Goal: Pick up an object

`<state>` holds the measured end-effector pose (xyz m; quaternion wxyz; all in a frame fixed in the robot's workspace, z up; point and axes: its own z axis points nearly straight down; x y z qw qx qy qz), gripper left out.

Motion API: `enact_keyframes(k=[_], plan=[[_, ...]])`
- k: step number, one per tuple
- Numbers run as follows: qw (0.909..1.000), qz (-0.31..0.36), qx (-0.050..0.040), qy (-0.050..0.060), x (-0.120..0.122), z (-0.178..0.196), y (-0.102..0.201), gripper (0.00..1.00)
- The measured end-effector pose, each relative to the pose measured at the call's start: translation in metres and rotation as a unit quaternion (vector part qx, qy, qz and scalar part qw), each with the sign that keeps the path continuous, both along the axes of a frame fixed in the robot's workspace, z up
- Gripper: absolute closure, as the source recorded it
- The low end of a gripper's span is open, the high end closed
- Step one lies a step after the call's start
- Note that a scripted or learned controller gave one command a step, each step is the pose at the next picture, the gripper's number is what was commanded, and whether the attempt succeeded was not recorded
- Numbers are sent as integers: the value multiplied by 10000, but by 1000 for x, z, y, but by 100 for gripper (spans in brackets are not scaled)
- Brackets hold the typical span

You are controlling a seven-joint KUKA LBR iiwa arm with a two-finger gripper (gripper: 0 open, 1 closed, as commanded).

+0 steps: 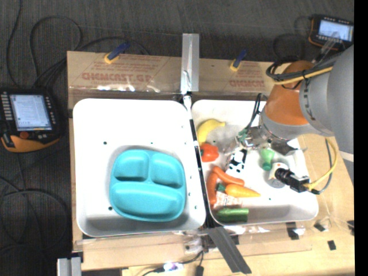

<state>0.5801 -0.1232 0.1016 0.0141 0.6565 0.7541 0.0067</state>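
From my feed, nearest the camera in the right bin (299,209) I see a green vegetable (233,214) lying along the front wall. Just behind it sits an orange carrot (241,191), with a second carrot (219,177) touching it on the side toward the left bin (92,131). A black-and-white spotted toy (236,163) rests just beyond the carrots, and a small red piece (209,152) lies against the wall shared with the left bin. Farther back in the right bin is a banana (208,127). A small green object (267,157) sits on the right bin's floor under the wrist, toward the arm's side. The arm (305,105) hangs over the back of the right bin, its gripper (253,137) low beside the banana; I cannot tell whether the jaws are spread or closed. In the left bin, a blue divided tray (148,184) lies flat near the front.
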Motion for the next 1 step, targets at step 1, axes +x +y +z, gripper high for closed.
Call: enact_keyframes(k=[1], plan=[[9967, -788, 44, 179, -12, 91, 48, 100]])
